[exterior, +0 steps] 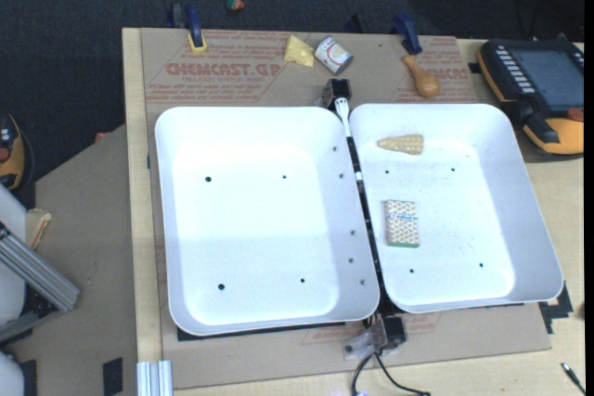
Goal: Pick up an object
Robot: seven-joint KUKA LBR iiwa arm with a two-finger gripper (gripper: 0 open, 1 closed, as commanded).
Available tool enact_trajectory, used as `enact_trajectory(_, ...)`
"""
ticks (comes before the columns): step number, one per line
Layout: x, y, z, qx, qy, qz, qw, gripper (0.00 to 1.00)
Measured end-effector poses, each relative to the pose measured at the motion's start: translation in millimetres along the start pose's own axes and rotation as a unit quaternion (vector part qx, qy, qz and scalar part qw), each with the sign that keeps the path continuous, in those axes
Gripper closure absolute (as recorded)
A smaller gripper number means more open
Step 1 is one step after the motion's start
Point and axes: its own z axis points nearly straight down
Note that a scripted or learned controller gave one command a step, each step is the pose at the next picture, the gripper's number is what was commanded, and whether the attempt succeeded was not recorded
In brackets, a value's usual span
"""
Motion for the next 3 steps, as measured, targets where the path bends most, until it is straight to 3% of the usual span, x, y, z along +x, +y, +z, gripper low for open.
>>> enact_trajectory(1, 58.2, -12.0, 82.8, 0.014, 0.006, -0.003, 0.9999, 1.00)
enact_trajectory(2, 123.6, -48.8, 135.7, 0.014, 0.006, -0.003, 0.9999, 1.00)
enact_trajectory(3, 97.1, -44.0, 14.4, 0.003, 0.002, 0.000, 1.0000, 1.00)
